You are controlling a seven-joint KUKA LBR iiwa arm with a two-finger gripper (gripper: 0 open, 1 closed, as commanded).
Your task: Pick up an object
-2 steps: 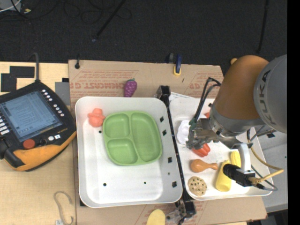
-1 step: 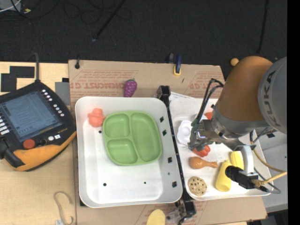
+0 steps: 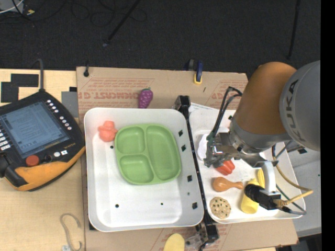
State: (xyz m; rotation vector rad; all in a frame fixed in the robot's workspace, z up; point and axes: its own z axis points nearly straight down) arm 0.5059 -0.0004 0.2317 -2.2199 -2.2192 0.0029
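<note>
— Brown cardboard covers the surface (image 3: 52, 203), and two flat white bins sit on it side by side. What is in the left white bin (image 3: 104, 203)?

— A green plastic tray with three sections (image 3: 147, 154) lies in the middle of it. A small pink toy (image 3: 107, 131) sits just beside the tray, near the top left corner of the bin.

— And the right white bin (image 3: 201, 143)?

— It holds little toy foods. A red toy piece (image 3: 226, 167) lies right under the gripper (image 3: 211, 156). Below that is a brown toy chicken leg (image 3: 225, 184), then a round cookie with dark chips (image 3: 220, 207) near the front edge. A yellow toy block (image 3: 249, 203) sits to the right of the cookie.

— Where is the big grey and orange robot arm (image 3: 272, 109)?

— It reaches in from the right and hangs low over the right bin. The gripper is close to the red piece — I cannot tell if it is touching.

— Is the gripper squeezed together or apart?

— I cannot tell; it is too dark and small.

— Anything outside the bins?

— A purple toy grape bunch (image 3: 145, 97) lies on the cardboard behind the left bin. A black tablet with an orange edge (image 3: 36, 137) rests at the far left.
</note>
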